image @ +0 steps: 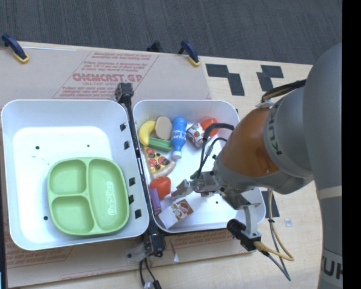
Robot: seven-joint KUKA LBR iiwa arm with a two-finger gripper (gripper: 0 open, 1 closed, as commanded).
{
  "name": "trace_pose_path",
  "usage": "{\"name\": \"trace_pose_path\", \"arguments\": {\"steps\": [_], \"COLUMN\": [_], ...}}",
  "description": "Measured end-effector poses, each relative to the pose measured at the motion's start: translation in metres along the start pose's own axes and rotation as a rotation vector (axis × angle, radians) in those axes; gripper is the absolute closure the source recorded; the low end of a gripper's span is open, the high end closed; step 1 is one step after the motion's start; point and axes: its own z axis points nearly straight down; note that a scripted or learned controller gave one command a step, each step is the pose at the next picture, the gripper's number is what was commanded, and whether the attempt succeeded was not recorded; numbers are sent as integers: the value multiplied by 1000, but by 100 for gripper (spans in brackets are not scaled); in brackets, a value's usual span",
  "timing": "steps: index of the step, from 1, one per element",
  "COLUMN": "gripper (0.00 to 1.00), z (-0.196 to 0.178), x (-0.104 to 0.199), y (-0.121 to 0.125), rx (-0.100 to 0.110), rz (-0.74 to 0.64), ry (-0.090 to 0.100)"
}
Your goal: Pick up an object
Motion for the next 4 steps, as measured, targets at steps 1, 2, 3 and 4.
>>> {"name": "trace_pose_path", "arguments": {"steps": [1,2,3,4], "gripper": [100,100,100,100], "z": [-10,-38,-105,-195], "x": [0,-10,-41,-13], "y": [1,69,31,41], "rx": [3,-1,-1,-6], "rz": [-5,3,2,1], "ry": [1,1,0,-1]}}
